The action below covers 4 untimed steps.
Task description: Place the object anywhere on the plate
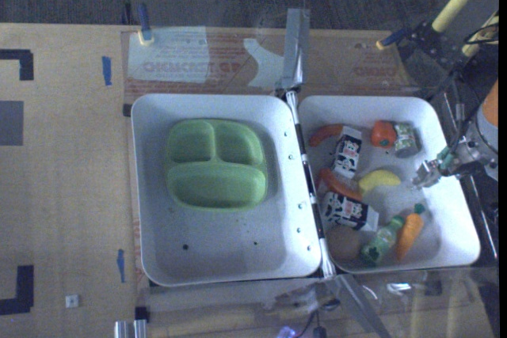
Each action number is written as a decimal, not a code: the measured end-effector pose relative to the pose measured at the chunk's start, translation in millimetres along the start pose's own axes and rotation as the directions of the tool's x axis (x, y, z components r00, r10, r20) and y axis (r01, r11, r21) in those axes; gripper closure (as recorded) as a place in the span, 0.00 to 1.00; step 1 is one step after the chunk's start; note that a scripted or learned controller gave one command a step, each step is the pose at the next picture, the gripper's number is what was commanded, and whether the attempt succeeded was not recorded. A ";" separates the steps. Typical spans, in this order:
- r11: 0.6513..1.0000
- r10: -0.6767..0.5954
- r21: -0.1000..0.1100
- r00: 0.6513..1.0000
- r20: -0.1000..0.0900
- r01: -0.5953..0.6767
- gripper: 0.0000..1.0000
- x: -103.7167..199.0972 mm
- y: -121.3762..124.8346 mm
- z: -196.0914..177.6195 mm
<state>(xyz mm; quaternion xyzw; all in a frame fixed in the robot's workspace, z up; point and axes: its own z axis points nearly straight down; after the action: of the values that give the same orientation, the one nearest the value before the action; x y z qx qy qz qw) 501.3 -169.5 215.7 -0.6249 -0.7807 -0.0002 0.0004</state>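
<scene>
— Where are the objects?
— In the right white bin (455, 245): a yellow banana-shaped toy (379, 180), an orange carrot toy (409, 233), two small milk cartons (347, 154), a green bottle (380, 242); all well apart from the green sectioned plate (215, 163) in the left white bin (158, 249).
— And your gripper?
— My gripper (428, 172) hangs over the right bin's right side, just beside the banana toy; open or closed, I cannot tell.

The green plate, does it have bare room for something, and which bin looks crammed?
All three wells of the plate are bare, and so is the left bin's floor below it. The right bin is crowded: cartons, carrot, lemon and bottle fill its middle. The claw hangs near its right wall.
</scene>
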 end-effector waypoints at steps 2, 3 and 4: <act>0.518 0.856 0.005 0.518 0.002 -0.856 1.00 5.1 -22.1 61.4; 0.950 0.313 0.001 0.950 0.000 -0.313 1.00 36.0 -14.5 66.5; 0.916 0.402 0.000 0.916 0.001 -0.402 1.00 28.5 -16.7 70.8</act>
<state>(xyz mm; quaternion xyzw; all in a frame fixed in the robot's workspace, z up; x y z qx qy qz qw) 478.8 -145.3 145.0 -0.7719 -0.6357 0.0003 0.0003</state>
